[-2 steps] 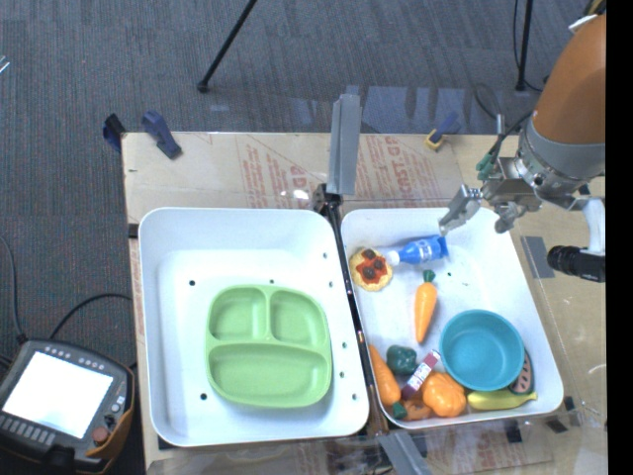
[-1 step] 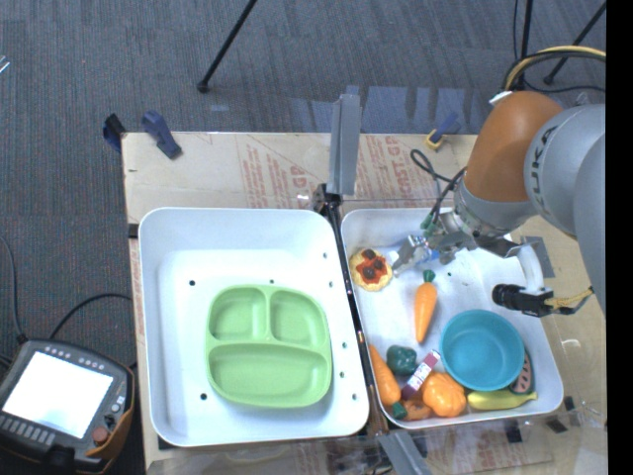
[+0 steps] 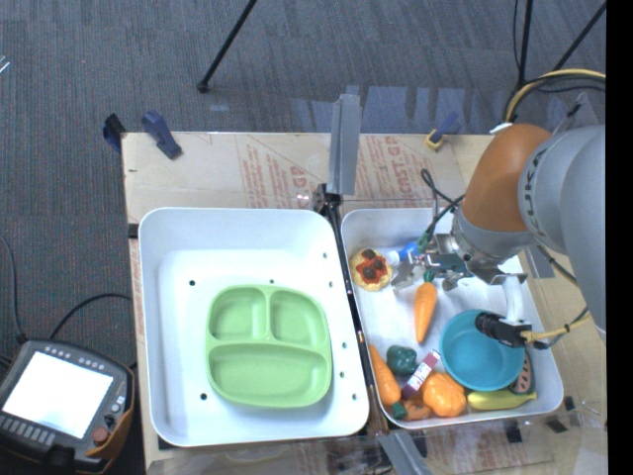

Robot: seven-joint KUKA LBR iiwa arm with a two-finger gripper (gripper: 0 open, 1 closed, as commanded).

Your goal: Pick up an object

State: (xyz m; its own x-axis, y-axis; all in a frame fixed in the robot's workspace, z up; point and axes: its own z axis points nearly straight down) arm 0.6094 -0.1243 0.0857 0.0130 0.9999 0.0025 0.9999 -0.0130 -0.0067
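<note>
The right bin (image 3: 550, 364) holds several toys. An orange carrot (image 3: 425, 311) lies upright in its middle, with a small round pizza toy (image 3: 372, 269) to its left. My gripper (image 3: 427, 273) hangs low over the carrot's top end, and its fingers (image 3: 404, 277) are spread open to either side. Nothing is clamped between them. A blue bowl (image 3: 482, 350) sits to the lower right of the carrot. A second carrot (image 3: 384, 374), a dark green toy (image 3: 402, 357), a small can (image 3: 420, 372), an orange pepper (image 3: 443, 394) and a banana (image 3: 499, 400) crowd the front of the bin.
The left bin (image 3: 168, 265) holds a green divided plate (image 3: 268, 346). A grey post (image 3: 345, 151) stands behind the seam between the bins. A teach pendant (image 3: 59, 394) lies on the floor at the lower left. Blue clamps (image 3: 160, 133) sit on the bench's back edge.
</note>
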